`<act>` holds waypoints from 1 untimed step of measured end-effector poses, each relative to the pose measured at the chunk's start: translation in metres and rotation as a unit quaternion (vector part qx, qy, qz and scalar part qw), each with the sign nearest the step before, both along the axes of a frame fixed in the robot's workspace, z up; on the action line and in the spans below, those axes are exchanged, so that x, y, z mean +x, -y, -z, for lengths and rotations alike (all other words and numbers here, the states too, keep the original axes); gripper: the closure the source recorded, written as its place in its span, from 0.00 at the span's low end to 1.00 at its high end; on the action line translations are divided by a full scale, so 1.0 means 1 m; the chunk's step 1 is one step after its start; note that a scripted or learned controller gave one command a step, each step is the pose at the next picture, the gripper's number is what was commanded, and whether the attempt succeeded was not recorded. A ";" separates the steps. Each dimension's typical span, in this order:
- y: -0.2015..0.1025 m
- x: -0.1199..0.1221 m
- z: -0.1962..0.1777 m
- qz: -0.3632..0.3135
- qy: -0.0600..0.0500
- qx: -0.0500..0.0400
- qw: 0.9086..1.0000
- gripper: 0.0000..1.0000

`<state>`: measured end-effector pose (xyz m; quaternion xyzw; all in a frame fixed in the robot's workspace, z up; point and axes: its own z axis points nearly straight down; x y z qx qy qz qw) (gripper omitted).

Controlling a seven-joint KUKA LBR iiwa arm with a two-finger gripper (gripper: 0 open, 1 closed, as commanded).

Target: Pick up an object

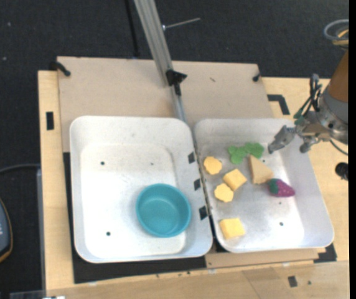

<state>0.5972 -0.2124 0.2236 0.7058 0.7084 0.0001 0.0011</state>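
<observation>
Reaching in from the right, the arm (337, 98) hangs over the upper right edge of the right bin (309, 229). Its gripper (293, 142) points down and to the left, with two grey fingers (279, 139) spread apart and nothing between them.

Inside that bin the pieces lie in a loose cluster toward the left and middle. A green piece (246, 151) sits nearest the fingers, just to their left. Below it a tan wedge (259, 169) leans beside a purple piece (282, 189) with a green tip. Further left come three yellow bits: a round one (212, 166), a block (234, 179) and another chunk (224, 193), close together. A fourth yellow block (231, 228) rests apart, near the front rim.

Over in the left bin (97, 136) a blue bowl (162, 210) stands upright toward the front right.

A metal pole (156, 42) slants across the bench (50, 167) behind the bins.
</observation>
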 end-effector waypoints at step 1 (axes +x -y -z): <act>0.000 0.000 0.000 0.000 0.000 0.000 1.000 0.00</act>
